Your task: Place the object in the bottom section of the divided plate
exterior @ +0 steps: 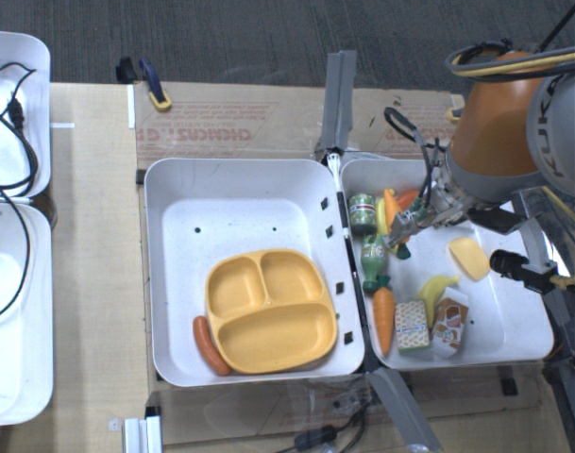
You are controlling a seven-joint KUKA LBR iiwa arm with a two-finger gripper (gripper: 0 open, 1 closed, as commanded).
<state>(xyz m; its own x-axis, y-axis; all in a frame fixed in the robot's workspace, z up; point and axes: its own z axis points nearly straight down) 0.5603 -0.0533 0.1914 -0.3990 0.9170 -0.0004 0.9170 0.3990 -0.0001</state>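
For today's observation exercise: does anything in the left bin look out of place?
Yes: a sausage lies on the bin floor, pressed against the lower-left rim of the yellow divided plate, not in any section. The other food sits in the right bin.

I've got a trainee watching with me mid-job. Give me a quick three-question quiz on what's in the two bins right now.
1. True or false: the yellow divided plate lies in the left bin.
2. What lies right beside the plate, at its lower left corner?
A. a banana
B. a sausage
C. a carrot
3. Fill in: the gripper is over the ____ bin.

Key
1. True.
2. B: the sausage lies against the plate's edge; the carrot and banana are in the right bin.
3. Right. It is near the bin's left side, by the green can.
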